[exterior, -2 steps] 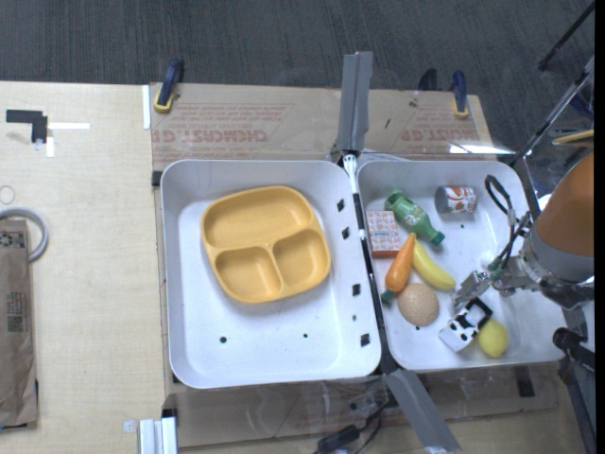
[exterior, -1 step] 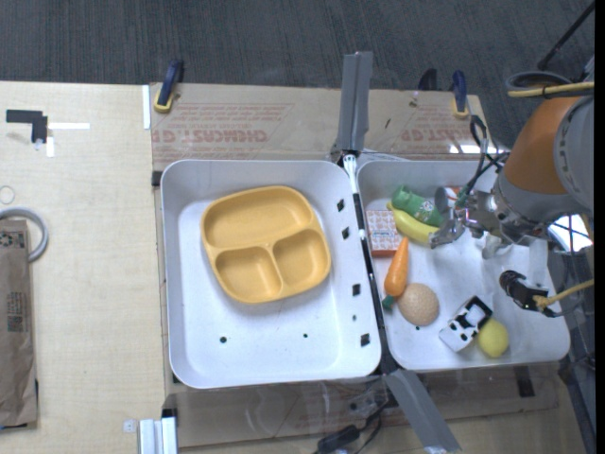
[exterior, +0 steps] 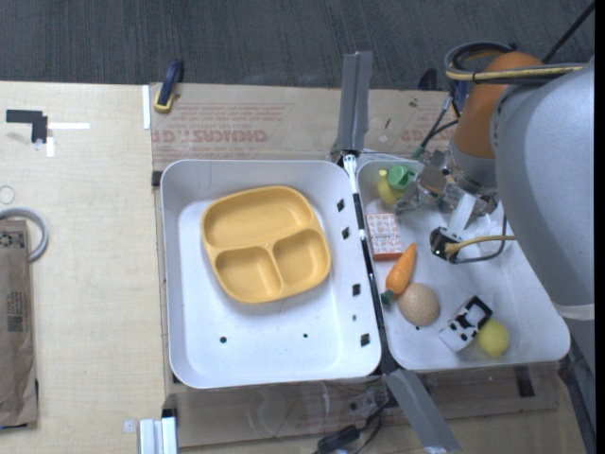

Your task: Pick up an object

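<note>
Pincer: the gripper (exterior: 425, 187) hangs low over the far end of the right bin (exterior: 515, 282), under the orange band of the arm (exterior: 548, 159); whether it is spread or pressed together I cannot tell, the wrist hides it from above
Held: nothing shows as being pinched
Likeliest target: the green-and-yellow toy (exterior: 395, 182), just beside the gripper on its left, close to the bin's far-left corner and the wall between the bins
Next out: a red-and-white box (exterior: 383, 235) lies flat along that same wall, near the toy but apart from it
Further out: a carrot (exterior: 402, 268) lies aslant, its green end toward a tan ball (exterior: 418, 304); the two are touching or nearly so
Near end: a black-and-white block (exterior: 465, 322) sits against a yellow ball (exterior: 492, 339)
Left bin (exterior: 284, 353): holds a yellow divided plate (exterior: 267, 244), well apart from the gripper
Step in hand: by my judgement, lining up on the toy before a descent; the pick is not yet made
Doing it well: centre over the toy's body and not its edge, close across its narrower side, and keep clear of the wall, which leaves little room on that flank
Risk: the toy looks small and rounded, so an off-centre close may squeeze it out toward the corner
</note>
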You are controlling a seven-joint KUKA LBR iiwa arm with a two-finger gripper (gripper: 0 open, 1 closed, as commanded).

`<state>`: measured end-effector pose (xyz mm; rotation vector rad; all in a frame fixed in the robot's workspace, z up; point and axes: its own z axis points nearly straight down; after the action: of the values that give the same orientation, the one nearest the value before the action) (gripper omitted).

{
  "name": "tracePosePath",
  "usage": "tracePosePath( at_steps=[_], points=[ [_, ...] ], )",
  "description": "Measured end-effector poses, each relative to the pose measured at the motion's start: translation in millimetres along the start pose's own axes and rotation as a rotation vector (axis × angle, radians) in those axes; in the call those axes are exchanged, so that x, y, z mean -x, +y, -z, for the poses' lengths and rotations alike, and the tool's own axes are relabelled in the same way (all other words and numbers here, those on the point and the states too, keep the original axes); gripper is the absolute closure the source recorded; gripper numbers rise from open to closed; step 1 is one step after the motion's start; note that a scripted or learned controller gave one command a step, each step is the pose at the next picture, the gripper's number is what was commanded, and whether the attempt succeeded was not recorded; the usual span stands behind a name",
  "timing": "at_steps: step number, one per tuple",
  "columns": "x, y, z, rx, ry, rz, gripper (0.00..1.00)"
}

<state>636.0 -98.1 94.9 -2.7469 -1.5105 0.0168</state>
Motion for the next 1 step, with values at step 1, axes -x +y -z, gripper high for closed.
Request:
tracePosePath(
  at_steps=[1],
  points=[
    [48.5, 13.2, 35.4, 0.01, 0.003, 0.025, 0.0]
  ],
)
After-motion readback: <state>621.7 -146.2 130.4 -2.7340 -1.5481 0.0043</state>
